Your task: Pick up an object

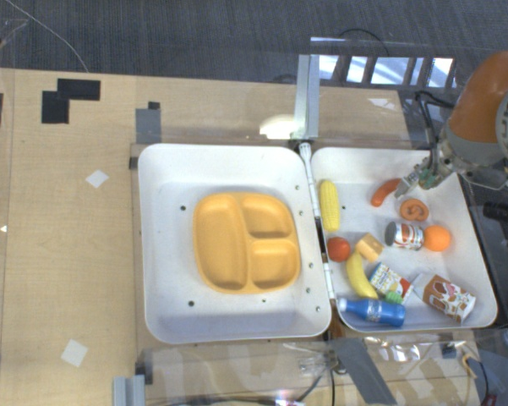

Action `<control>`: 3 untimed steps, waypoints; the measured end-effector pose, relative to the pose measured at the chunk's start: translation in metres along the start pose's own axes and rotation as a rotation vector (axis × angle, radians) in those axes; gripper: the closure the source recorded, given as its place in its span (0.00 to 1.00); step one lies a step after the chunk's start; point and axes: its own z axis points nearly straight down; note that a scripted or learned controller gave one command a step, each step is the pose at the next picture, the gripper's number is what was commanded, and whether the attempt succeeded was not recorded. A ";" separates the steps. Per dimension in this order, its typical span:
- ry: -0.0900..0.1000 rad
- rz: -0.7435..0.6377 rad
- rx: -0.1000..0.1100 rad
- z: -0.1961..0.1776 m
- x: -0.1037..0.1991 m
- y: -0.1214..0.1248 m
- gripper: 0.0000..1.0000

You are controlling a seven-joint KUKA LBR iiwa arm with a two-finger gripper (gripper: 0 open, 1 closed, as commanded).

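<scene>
Gripper near right bin far edge, beside sausage; grip state unclear.

Robot arm: rounded grey casing, broad orange band above the wrist, slim metallic jaws at the tip, dark cable looping alongside.

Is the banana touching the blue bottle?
Touching: the camera view shows the banana's lower end resting against the blue bottle, no gap between.
</scene>
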 end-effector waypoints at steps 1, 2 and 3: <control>0.007 0.273 0.006 -0.055 0.011 0.011 1.00; 0.011 0.506 0.013 0.005 0.011 -0.025 1.00; 0.009 0.504 0.011 0.004 0.011 -0.024 0.00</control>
